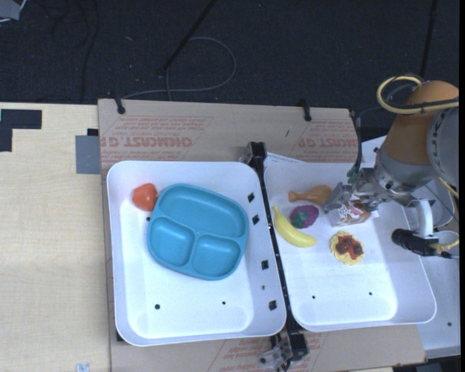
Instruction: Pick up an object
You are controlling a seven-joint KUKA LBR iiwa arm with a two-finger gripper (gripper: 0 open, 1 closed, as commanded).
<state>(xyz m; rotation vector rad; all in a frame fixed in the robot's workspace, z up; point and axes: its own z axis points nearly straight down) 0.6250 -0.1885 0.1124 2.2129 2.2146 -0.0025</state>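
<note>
The right bin [372, 301] holds several toy foods. A yellow banana [293, 229] lies beside a purple fruit [304, 216], and a brown drumstick [311, 196] rests behind them. A small round pizza-like piece [346, 247] sits further right. My gripper [349, 202] reaches in from the right and hangs low over the bin's far right part, just right of the drumstick and above the pizza piece. A red and white shape [361, 212] shows right under it; whether that is a held thing or part of the gripper is unclear.
The left bin [178, 316] holds a blue divided plate [196, 231] and an orange-red ball-like fruit [145, 197] at its far left corner. A black divider [267, 239] runs between the bins. The arm's orange band [418, 122] stands at the right.
</note>
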